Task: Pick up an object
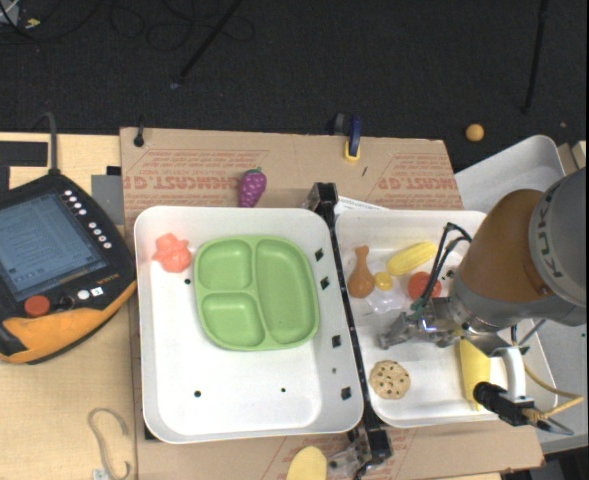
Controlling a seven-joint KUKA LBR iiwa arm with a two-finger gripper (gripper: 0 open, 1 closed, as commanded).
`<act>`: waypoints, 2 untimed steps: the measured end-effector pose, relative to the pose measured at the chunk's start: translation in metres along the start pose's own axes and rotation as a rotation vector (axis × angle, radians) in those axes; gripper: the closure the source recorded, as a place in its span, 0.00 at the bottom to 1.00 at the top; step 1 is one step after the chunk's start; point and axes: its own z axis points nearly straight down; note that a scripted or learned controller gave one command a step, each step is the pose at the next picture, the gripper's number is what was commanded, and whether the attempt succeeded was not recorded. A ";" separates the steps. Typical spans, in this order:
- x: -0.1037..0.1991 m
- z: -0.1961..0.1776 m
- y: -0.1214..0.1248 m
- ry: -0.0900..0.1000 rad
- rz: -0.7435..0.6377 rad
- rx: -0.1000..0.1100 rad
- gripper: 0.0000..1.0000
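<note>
My gripper (402, 330) hangs low over the middle of the right bin (429, 408), at the end of the grey arm with its orange band (499, 253). Just below it lies a round cookie (389, 379). A brown drumstick (360, 273), a yellow piece (411, 259) and a small red piece (419, 285) lie beyond it toward the far wall. A yellow banana-like piece (473, 365) sits to the right of the gripper, partly under the arm. I see nothing held in the gripper.
The left bin (234, 398) holds a green divided plate (255, 293) and an orange toy (173, 253). Purple grapes (252, 186) lie on the cardboard behind the bins, and a yellow lemon (307, 463) in front. A teach pendant (39, 258) sits far left.
</note>
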 end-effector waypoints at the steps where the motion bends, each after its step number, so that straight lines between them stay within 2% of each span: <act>1: -0.002 -0.012 -0.001 0.001 0.008 0.000 1.00; 2: -0.004 -0.075 0.001 -0.002 0.003 -0.006 1.00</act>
